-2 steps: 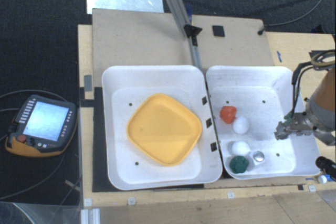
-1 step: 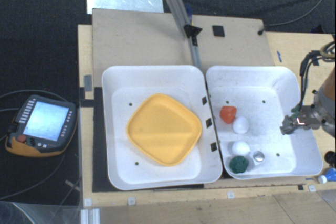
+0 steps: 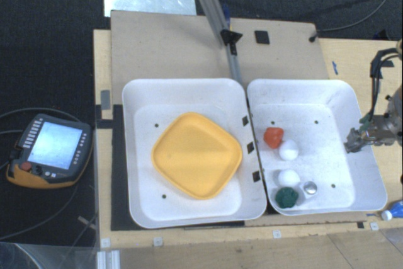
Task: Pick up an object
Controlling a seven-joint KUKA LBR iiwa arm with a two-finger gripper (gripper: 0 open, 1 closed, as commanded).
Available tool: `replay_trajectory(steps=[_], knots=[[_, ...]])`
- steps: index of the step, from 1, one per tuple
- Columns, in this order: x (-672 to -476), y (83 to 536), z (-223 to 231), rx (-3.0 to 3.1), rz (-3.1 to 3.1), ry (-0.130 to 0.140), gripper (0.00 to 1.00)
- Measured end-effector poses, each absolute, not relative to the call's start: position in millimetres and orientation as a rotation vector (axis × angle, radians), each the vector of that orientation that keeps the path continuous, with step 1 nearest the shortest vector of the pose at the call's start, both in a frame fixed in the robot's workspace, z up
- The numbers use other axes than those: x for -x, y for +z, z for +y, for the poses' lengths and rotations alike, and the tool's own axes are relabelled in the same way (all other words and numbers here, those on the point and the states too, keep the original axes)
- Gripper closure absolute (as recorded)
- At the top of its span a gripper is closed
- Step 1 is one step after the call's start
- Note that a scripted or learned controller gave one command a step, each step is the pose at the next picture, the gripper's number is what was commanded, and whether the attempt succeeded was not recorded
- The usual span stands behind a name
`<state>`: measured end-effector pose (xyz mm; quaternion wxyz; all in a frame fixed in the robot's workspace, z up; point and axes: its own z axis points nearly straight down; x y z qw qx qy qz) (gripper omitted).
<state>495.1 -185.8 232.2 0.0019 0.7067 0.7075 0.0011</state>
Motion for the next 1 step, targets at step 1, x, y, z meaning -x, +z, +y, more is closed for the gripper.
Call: replay_trajectory(steps=[1], knots=[[-495.7, 257.1, -185.9, -2.219, 2.221, 0.002, 1.0]])
